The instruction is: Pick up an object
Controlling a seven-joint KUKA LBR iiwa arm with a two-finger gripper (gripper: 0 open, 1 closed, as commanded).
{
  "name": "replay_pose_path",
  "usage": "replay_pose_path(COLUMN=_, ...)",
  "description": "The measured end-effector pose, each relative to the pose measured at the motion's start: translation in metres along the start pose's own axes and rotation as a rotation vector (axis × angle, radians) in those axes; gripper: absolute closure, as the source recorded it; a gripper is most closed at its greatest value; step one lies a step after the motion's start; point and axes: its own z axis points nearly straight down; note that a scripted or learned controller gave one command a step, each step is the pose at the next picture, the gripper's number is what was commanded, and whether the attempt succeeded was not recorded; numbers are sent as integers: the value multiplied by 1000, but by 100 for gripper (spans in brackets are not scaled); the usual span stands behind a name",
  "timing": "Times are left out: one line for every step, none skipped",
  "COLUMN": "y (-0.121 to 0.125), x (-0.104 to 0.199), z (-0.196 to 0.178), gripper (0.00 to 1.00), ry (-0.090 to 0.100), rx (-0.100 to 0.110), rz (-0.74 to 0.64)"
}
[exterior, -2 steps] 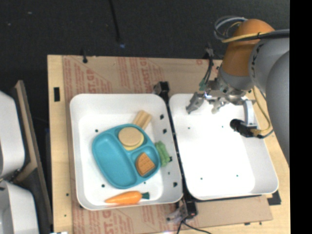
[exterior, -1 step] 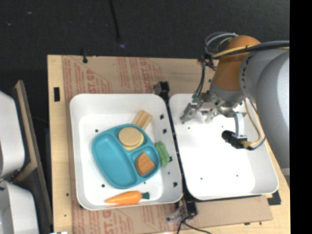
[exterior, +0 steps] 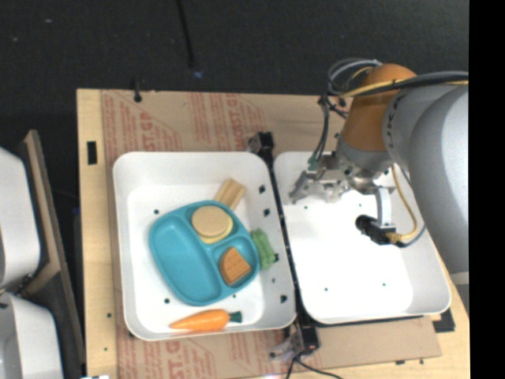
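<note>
The left bin (exterior: 131, 235) holds a blue divided tray (exterior: 183, 268). On the tray lie a round tan biscuit (exterior: 213, 222) and a brown toast piece (exterior: 235, 265). A wooden block (exterior: 230, 192) leans at the tray's far edge, and a green piece (exterior: 263, 249) sits at its right side. An orange carrot (exterior: 203, 320) lies near the bin's front wall. My gripper (exterior: 316, 185) hangs over the far left corner of the right bin (exterior: 355, 287), apart from all these objects, with nothing seen in it.
The grey arm with its orange band (exterior: 377, 109) covers the right bin's far right part. A black cable fitting (exterior: 377, 231) hangs over that bin's middle. A black clip (exterior: 261, 142) sits at the far end of the wall between the bins.
</note>
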Motion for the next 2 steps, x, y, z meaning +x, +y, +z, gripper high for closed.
replay_pose_path(y=1, x=-1, z=-12, gripper=100, ry=0, rx=-3, rz=2)
replay_pose_path(y=11, x=-4, z=-61, gripper=100, ry=0, rx=-6, rz=-1)
